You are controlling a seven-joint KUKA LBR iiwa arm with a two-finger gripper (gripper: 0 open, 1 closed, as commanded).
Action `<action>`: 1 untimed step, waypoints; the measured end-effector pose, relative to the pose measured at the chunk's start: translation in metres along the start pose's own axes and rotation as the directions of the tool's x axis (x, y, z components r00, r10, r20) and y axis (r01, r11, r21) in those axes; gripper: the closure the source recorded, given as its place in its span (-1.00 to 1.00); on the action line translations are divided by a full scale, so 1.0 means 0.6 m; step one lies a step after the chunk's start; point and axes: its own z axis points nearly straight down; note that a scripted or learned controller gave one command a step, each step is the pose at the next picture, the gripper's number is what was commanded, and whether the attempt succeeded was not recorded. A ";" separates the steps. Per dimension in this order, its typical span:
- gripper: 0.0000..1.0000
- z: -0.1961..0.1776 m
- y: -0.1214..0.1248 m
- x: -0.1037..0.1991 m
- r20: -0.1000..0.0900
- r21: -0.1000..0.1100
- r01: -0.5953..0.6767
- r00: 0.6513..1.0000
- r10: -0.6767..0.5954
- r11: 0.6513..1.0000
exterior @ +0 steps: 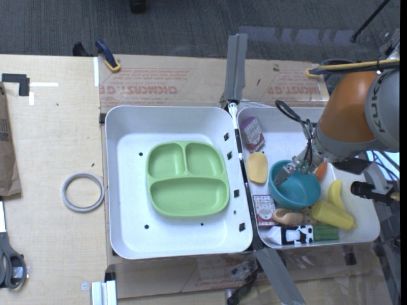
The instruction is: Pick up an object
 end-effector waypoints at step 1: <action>1.00 -0.017 0.000 -0.003 0.003 -0.002 -0.002 1.000 0.002 1.000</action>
